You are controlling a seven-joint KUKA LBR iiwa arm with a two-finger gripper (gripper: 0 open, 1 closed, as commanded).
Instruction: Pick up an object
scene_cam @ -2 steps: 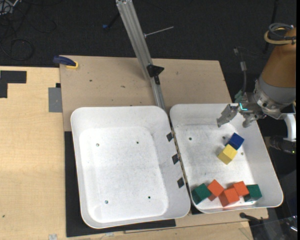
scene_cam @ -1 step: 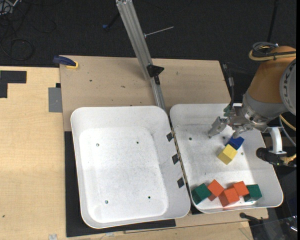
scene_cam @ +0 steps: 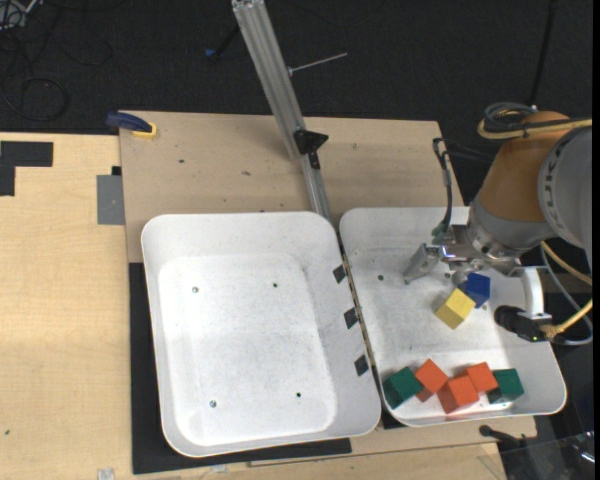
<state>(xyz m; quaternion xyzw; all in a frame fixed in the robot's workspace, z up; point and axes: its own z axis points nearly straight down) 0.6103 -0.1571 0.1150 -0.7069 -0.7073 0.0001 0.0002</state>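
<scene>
My gripper [scene_cam: 438, 268] hangs low over the upper middle of the right bin [scene_cam: 390, 243], open, with nothing between its fingers. A blue block [scene_cam: 477, 288] lies just right of and below it, touching a yellow block [scene_cam: 455, 309]. Along the bin's front edge sit a green block [scene_cam: 402, 385], three orange blocks [scene_cam: 432, 376] [scene_cam: 460, 393] [scene_cam: 482, 376] and another green block [scene_cam: 507, 383]. The arm's grey and orange wrist [scene_cam: 515, 193] comes in from the right and hides the bin's far right corner.
The left bin [scene_cam: 240, 328] lies beside the right one, joined by black clips [scene_cam: 352, 317]. A slanted aluminium rail [scene_cam: 280, 98] rises behind the bins. Black cables [scene_cam: 530, 323] trail at the right bin's right rim.
</scene>
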